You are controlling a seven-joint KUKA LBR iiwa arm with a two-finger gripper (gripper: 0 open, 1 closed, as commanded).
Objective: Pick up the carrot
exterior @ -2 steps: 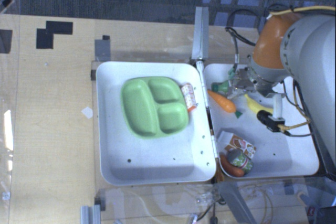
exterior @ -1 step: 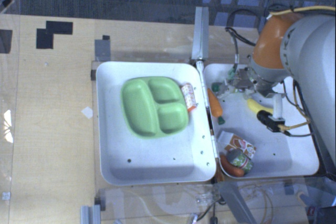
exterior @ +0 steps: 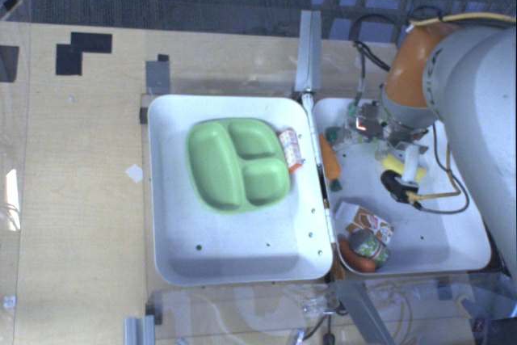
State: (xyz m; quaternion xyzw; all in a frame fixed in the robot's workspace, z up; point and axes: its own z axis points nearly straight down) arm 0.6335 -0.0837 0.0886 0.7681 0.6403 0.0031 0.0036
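- The carrot (exterior: 329, 159) lies flat in the right bin (exterior: 452, 238), close along that bin's wall on the view's left. Its length runs roughly from the far side toward the near side.
- It sits just beside the gripper (exterior: 359, 125), toward the view's left and slightly nearer the camera. A strip of bare bin floor shows between them, so the two are apart.
- The gripper is low over the far part of the right bin. I cannot tell whether it is spread or pressed together, and nothing can be seen held in it.
- The arm (exterior: 477, 109) rises from the gripper toward the view's right, with its orange band (exterior: 410, 73) just above the wrist.
- Well nearer the camera than the gripper, at the bin's near edge, a printed pouch (exterior: 373, 220) lies against a dark green can (exterior: 370, 245). A red-orange thing (exterior: 359, 261) is tucked under the can.
- Beyond the carrot, farther to the view's left of the gripper, is the left bin (exterior: 242, 250).
- A green divided plate (exterior: 238, 164) lies in it, with a small orange-and-white packet (exterior: 291, 149) at the plate's edge on the gripper's side.
- Both bins rest on the pale wooden bench (exterior: 81, 174).
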